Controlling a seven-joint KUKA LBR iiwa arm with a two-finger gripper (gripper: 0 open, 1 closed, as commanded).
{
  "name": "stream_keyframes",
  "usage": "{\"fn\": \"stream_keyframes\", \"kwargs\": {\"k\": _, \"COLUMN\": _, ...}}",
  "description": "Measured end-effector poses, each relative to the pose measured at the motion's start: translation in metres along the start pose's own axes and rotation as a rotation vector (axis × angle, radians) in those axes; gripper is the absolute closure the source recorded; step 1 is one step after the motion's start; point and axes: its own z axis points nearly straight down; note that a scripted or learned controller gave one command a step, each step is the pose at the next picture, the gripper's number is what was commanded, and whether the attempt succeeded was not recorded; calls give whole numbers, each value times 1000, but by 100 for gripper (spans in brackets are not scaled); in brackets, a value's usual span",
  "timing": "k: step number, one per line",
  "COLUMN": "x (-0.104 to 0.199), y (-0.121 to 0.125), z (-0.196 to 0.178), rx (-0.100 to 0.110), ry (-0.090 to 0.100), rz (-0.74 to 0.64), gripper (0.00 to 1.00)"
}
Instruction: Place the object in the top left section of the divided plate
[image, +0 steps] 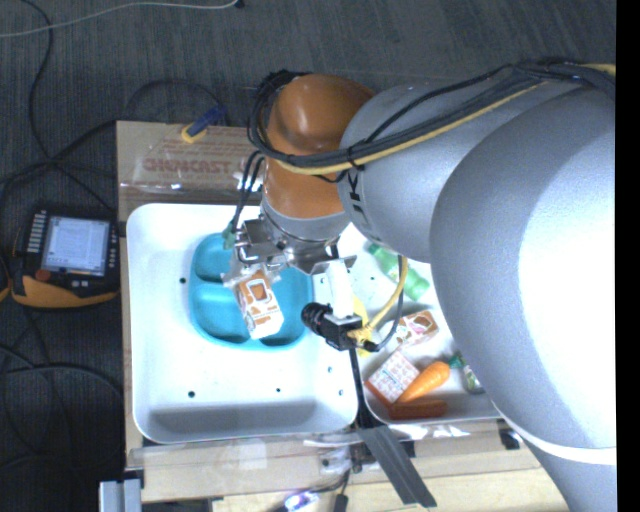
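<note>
White bin, blue divided plate, orange-white carton long axis near-vertical

A carrot lies in the right bin, touching a red-patterned packet on its left. Left of the bench, well apart, a handheld control pendant rests on dark carpet among cables.

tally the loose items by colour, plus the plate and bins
Blue divided plastic plate: 1
Orange-and-white small carton at the tool, above the plate: 1
Orange plastic carrot: 1
Red-and-white printed packets: 2, the second
Green item, mostly hidden: 1
Shallow white bins: 2, the second
Total: 8
</note>
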Motion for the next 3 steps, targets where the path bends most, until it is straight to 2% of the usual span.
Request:
{"fn": "stream_keyframes", "kwargs": {"k": 1, "x": -48, "y": -62, "z": 85, "rx": -16, "ry": 0, "rz": -45, "gripper": 100}}
{"fn": "stream_keyframes", "kwargs": {"k": 2, "x": -46, "y": -61, "z": 85, "rx": -19, "ry": 1, "rz": -49, "gripper": 0}}
{"fn": "stream_keyframes", "kwargs": {"k": 3, "x": 21, "y": -62, "z": 100, "rx": -63, "ry": -11, "rz": -126, "gripper": 0}}
